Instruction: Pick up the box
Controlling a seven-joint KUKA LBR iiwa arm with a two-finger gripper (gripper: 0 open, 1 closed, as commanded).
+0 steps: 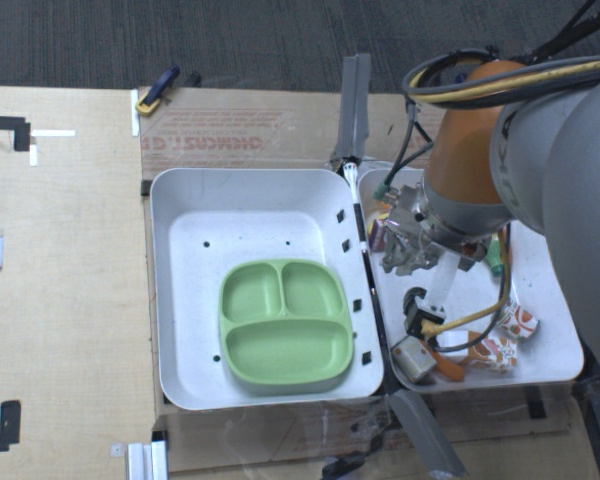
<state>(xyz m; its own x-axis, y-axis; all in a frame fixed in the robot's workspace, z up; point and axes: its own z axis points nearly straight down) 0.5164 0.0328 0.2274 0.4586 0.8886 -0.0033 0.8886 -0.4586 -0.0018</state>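
Observation:
My gripper (398, 258) hangs low over the left part of the right bin (550, 368), close to the wall shared with the left bin. A small grey and tan box (412, 357) lies at the front left corner of the right bin, below the gripper and apart from it. A dark red packet (376, 234) with a colourful item (384, 199) behind it lies just left of the gripper, partly hidden by it. Nothing shows between the gripper's parts that I can make out.
The left bin (180, 268) holds a green divided plate (283, 321). In the right bin an orange piece (450, 370) lies beside the box, a white and orange patterned packet (507, 343) sits at the front right, and a green item (496, 258) is under the arm.

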